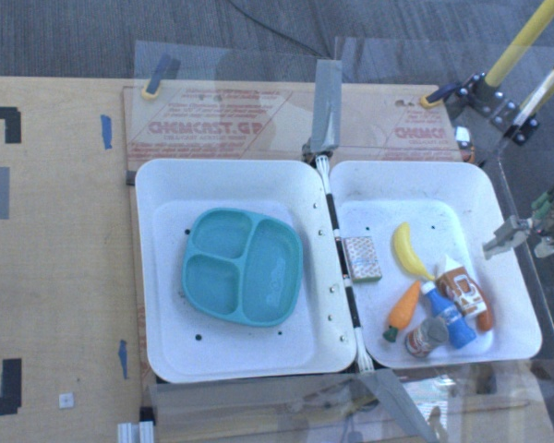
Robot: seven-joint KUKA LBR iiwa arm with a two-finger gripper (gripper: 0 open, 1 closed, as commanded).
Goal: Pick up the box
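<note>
A small flat box [362, 257] with a speckled tan top lies in the right bin [388, 185], against its left wall. The gripper [511, 234] shows as a small grey shape over the right rim of that bin. It is well to the right of the box and apart from it, with the banana between them. Nothing is seen held in it.
Right of the box lie a banana [409, 250], a carrot [403, 306], a blue bottle [449, 316], a brown and white carton [463, 289] and a small can [426, 338]. The left bin [157, 192] holds a teal divided plate [244, 267]. Yellow poles [526, 33] stand at the back right.
</note>
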